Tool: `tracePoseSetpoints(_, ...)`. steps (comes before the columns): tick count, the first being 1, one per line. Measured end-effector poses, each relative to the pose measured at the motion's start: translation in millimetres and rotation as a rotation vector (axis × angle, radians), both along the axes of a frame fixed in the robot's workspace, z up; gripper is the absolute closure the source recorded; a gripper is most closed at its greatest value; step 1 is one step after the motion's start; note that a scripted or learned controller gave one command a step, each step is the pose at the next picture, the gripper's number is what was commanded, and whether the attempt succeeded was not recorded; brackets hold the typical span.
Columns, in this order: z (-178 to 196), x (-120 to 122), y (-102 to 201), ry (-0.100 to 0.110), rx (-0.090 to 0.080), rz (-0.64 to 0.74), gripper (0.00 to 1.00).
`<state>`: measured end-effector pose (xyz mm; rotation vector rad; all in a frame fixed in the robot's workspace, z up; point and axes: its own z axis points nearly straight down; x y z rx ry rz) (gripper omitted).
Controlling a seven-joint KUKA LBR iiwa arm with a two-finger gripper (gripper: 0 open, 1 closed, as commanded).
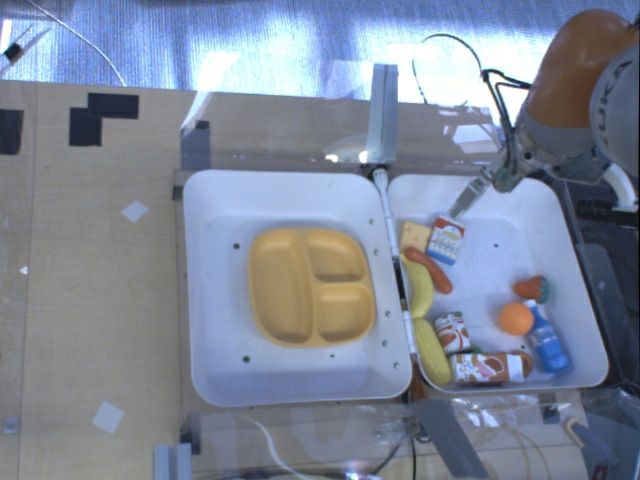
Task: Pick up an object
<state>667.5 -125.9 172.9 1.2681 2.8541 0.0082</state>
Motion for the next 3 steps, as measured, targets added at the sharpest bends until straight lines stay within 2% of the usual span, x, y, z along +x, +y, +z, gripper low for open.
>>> tracePoseSetpoints(1,37,-10,-17,0.008,0.004,-0.232,0.00)
tracePoseSetpoints(2,-59,-26,-15,0.017,0.008,-0.517,0.00)
tracePoseSetpoints(3,-80,4,30,0.005,0.002,-0.503,0.00)
